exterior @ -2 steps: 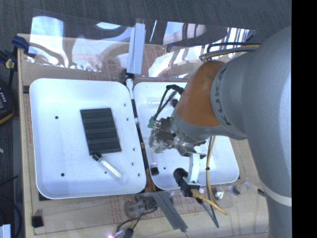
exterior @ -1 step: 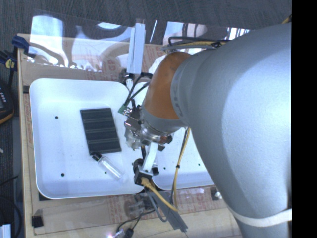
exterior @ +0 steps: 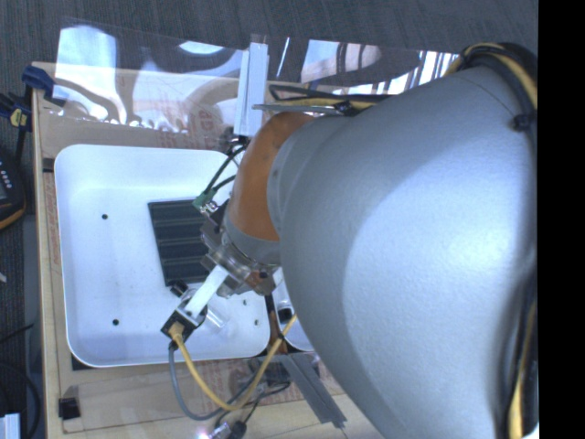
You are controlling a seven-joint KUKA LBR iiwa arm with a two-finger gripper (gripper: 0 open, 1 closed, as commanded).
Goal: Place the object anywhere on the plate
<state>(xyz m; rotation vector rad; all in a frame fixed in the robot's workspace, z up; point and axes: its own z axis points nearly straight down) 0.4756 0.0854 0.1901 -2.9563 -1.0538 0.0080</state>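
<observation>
Left to right: the left bin (exterior: pixel 91 273) on the desk (exterior: pixel 119 396) holds a dark ribbed slab (exterior: pixel 178 236), lying flat toward the bin's right side. This is judged to be the plate, or possibly the object itself. The gripper (exterior: pixel 233 277) sits at the slab's right edge beneath the orange-banded wrist, and whether it is apart, together or clamped cannot be told. The arm (exterior: pixel 402 245) covers most of the right bin (exterior: pixel 297 337). Risk: any carried object is hidden, so a release could miss the slab or push it aside.
</observation>
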